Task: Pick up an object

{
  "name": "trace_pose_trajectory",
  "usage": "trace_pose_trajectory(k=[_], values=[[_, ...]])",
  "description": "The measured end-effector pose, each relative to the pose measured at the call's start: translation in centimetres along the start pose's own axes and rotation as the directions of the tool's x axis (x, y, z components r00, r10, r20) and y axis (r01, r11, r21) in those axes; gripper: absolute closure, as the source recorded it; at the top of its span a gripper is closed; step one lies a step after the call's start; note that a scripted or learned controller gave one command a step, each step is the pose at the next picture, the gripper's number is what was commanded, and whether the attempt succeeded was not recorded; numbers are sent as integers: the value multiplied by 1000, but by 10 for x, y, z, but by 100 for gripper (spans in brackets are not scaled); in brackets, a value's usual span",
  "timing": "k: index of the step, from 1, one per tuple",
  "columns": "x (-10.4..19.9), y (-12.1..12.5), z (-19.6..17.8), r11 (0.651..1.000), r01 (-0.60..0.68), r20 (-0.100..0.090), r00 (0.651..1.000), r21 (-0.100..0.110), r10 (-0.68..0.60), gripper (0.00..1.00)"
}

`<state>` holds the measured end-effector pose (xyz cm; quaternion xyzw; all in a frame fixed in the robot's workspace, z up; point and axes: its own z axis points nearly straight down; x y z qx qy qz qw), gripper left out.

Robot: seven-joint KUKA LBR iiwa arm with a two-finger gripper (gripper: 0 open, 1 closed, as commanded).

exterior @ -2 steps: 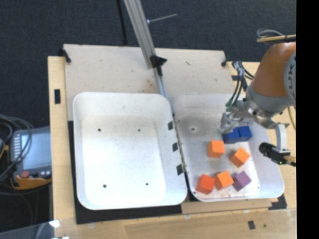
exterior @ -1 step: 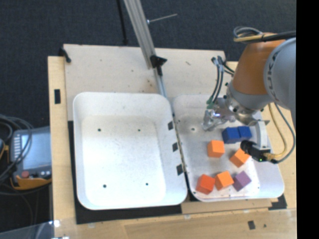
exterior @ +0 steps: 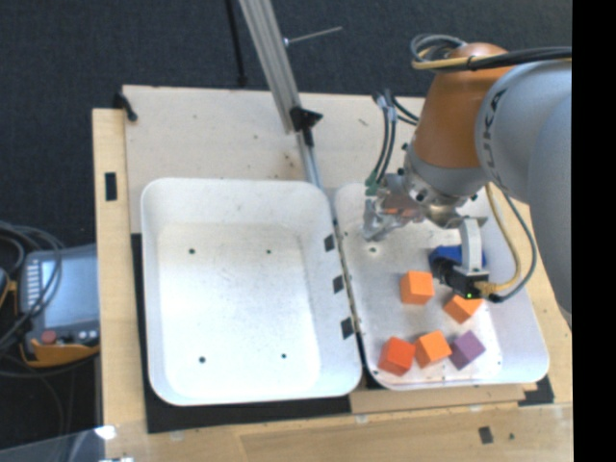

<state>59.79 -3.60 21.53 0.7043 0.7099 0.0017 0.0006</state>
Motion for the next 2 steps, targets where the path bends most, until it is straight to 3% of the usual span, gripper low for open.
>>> trace_pose_trajectory(k=[2], values=[[110, 30, -10, 1000, -1, 1, 1000, 2, 1, 100]])
